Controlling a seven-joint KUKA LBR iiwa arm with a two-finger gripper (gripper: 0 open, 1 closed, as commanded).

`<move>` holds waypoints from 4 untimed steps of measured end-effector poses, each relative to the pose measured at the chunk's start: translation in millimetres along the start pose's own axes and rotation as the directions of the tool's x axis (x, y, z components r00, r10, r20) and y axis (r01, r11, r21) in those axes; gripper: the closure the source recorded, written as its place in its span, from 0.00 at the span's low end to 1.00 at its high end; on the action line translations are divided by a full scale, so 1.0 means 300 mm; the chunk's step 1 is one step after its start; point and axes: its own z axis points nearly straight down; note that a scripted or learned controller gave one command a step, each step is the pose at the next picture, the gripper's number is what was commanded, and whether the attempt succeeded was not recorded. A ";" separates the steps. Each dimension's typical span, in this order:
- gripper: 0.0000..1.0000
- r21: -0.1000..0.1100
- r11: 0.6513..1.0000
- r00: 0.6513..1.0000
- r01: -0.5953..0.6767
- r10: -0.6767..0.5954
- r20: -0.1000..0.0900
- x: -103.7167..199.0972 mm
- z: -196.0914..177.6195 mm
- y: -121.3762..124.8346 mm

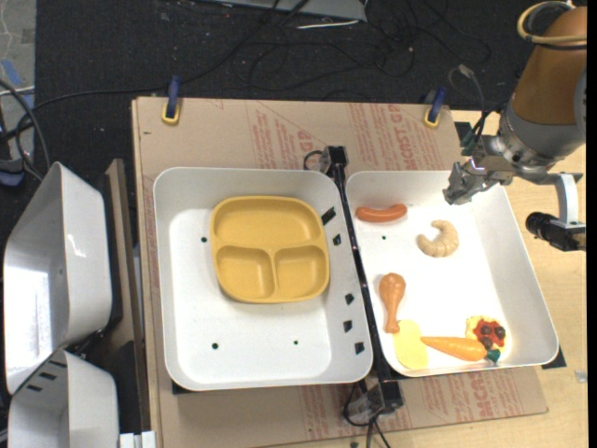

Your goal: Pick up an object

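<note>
**Toy foods in the right bin, with the pincer poised at the far rim**

The counter (280,129), faced with brown board, carries two shallow white bins side by side. The left bin (187,343) holds a yellow divided plate (270,248), the largest item and probably stiff, smooth plastic; its broad, flat form offers little for a two-finger grasp except the raised rim. The right bin (522,287) holds the candidates for picking. Nearest the front wall lie an orange carrot (452,347), beside a pale yellow piece (409,348), and a small red-and-yellow cluster (488,332) in the corner. A drumstick (393,299) lies near the left wall, a croissant (439,239) near the middle, and a sausage (381,214) toward the far wall. All appear to be light, hollow, rigid toys with slick surfaces, likely to slip or roll; the sausage and carrot are best taken across the narrow mid-body, the drumstick at its shank. The pincer (462,187) hovers over the far right rim, carrying nothing; how far it is open cannot be told.
</note>
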 end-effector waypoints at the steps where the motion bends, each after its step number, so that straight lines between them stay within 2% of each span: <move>1: 1.00 0.002 1.000 1.000 0.004 -0.004 -0.001 0.000 -0.083 0.004; 2: 1.00 0.006 1.000 1.000 0.009 -0.009 -0.004 0.173 -0.105 -0.034; 3: 1.00 0.009 1.000 1.000 0.010 -0.010 -0.004 0.350 -0.049 -0.083; 4: 1.00 0.007 1.000 1.000 0.009 -0.009 -0.004 0.504 -0.065 -0.125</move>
